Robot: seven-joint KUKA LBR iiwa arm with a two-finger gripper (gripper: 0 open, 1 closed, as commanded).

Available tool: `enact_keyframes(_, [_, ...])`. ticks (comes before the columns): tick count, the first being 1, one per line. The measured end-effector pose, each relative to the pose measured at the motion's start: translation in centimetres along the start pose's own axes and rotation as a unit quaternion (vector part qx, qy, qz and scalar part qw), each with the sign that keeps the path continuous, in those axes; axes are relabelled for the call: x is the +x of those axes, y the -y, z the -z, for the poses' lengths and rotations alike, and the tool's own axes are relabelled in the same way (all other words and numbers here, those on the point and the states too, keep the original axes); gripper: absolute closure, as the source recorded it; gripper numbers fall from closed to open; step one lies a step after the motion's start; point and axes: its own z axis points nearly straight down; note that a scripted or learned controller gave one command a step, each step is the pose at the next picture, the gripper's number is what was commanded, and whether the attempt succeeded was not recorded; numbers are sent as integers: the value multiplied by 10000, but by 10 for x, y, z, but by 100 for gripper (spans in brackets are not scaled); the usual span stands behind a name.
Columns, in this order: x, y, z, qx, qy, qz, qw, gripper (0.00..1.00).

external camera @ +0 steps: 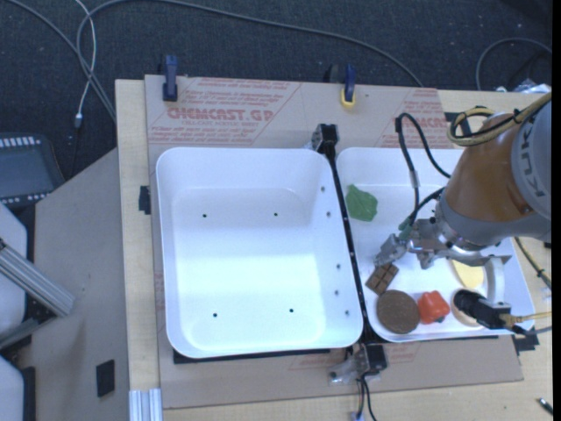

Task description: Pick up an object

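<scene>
Just below the fingers (392,251) lies a brown block (381,278).

the one camera sits fixed above the bench (140,235), looking down at a slant; it stands far enough back to take in both white bins, the left bin (254,174) and the right bin (386,169), with dark floor beyond; the arm (491,182) enters from the right.
</scene>
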Motion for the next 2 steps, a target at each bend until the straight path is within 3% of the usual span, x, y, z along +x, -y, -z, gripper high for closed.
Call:
enact_keyframes(1, [-1,-1,13,-24,5,-4,10000,100])
enact_keyframes(2, [-9,-5,61,-40,8,-7,10000,100])
